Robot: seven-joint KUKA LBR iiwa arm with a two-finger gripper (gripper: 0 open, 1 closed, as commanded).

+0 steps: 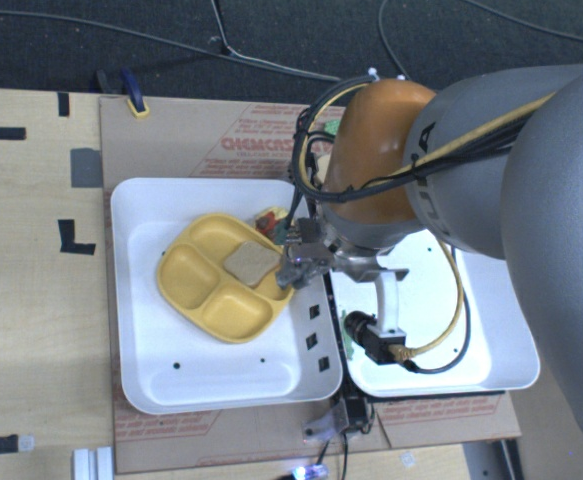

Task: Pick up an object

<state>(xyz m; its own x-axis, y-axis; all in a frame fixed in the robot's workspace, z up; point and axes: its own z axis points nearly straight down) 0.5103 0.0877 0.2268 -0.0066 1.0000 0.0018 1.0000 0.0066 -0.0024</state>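
Note:
A yellow divided tray [216,278] lies tilted in the left bin [141,368]. A flat tan square piece [250,262] rests in its upper right compartment. A small red and dark thing [267,221] peeks out just beyond the tray's far right corner. My gripper [296,264] hangs at the tray's right edge, close to the tan piece and above the divider between the bins. The wrist covers most of it from this angle.
The right bin [491,358] lies mostly under my arm, with bare floor at its near right. The bare white floor of the left bin stretches along its near side and left side. Cables run across the dark surface behind the bench.

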